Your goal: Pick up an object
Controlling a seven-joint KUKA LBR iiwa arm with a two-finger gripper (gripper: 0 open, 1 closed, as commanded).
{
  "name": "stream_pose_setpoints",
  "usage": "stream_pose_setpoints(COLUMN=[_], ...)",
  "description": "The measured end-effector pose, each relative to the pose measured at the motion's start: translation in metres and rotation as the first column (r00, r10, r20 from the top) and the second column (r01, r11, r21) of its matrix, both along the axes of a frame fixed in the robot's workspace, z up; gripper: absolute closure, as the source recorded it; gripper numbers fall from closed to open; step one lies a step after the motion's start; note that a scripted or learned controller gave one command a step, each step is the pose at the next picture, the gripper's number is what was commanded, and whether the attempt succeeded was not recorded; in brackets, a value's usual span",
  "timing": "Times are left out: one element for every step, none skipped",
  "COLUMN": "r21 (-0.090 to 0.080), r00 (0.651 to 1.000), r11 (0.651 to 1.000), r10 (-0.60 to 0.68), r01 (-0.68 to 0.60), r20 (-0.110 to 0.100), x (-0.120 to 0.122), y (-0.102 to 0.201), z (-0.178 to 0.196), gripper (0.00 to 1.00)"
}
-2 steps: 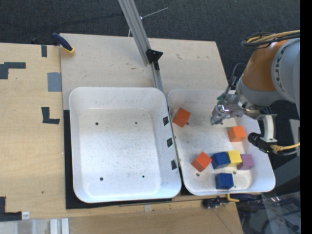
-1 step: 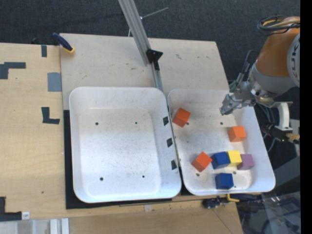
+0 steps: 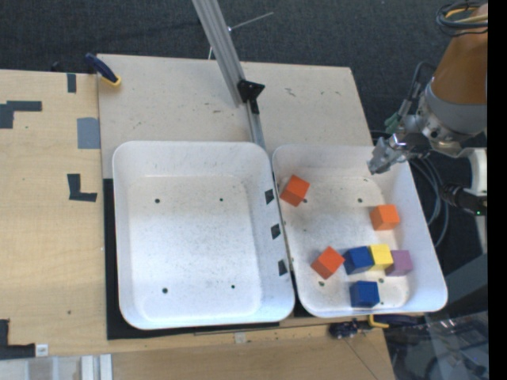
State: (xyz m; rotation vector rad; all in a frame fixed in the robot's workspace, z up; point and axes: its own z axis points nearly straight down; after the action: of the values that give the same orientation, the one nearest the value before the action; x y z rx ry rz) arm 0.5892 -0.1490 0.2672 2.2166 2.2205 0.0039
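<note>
The right bin (image 3: 420, 204) holds several small blocks. An orange cube (image 3: 295, 189) lies near its left wall, and another orange cube (image 3: 385, 216) sits toward its right side. Near the front lie a third orange cube (image 3: 326, 261), a blue cube (image 3: 358, 259), a yellow cube (image 3: 382, 255), a purple cube (image 3: 400, 263) and a second blue cube (image 3: 364, 293). My gripper (image 3: 383, 157) hangs over the bin's back right corner, above and behind the right-hand orange cube. Nothing shows between its tips.
The left bin (image 3: 190, 232) stands beside the right one. A slanted metal pole (image 3: 224, 42) crosses the back of the bench down to the gap between the bins. A blue and yellow tool (image 3: 103, 69) lies at the back left. Cables (image 3: 444, 204) hang at the right.
</note>
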Motion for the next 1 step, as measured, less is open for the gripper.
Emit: stream_pose_setpoints(r21=[0.002], r00=[1.000], r11=[1.000], r10=[0.004], r01=[-0.004], r20=[-0.005], x=[0.0069], y=[0.0553], z=[-0.0121], gripper=[1.00])
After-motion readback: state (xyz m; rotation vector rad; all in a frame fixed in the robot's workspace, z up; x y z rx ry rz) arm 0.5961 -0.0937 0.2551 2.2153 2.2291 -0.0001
